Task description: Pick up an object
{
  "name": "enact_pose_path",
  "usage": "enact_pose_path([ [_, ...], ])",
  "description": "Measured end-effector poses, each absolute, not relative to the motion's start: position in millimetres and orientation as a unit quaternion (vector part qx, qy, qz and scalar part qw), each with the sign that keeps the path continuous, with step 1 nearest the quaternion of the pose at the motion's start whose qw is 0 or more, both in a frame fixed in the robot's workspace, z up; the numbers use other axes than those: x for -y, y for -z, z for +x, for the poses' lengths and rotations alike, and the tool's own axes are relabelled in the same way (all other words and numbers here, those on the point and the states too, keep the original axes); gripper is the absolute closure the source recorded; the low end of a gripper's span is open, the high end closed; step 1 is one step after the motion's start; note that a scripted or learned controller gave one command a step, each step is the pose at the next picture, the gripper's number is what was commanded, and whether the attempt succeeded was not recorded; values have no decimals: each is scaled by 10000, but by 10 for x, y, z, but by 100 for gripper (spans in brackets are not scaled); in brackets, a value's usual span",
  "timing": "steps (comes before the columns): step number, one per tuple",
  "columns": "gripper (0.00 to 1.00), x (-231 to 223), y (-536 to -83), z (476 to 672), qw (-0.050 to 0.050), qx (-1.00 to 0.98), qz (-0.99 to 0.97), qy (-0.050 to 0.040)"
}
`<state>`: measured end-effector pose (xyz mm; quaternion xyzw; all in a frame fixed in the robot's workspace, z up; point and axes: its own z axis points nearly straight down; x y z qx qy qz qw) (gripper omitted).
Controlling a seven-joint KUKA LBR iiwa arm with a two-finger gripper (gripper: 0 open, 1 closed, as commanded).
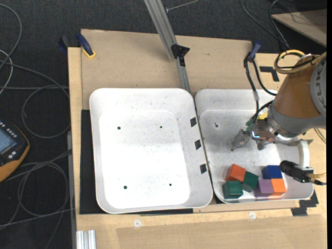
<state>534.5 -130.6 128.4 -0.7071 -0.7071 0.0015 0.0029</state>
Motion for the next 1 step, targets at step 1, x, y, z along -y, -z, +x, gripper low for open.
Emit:
enact_pose_path([
  [1,0,1300,-974,5337,26,7072,-7070,-12],
])
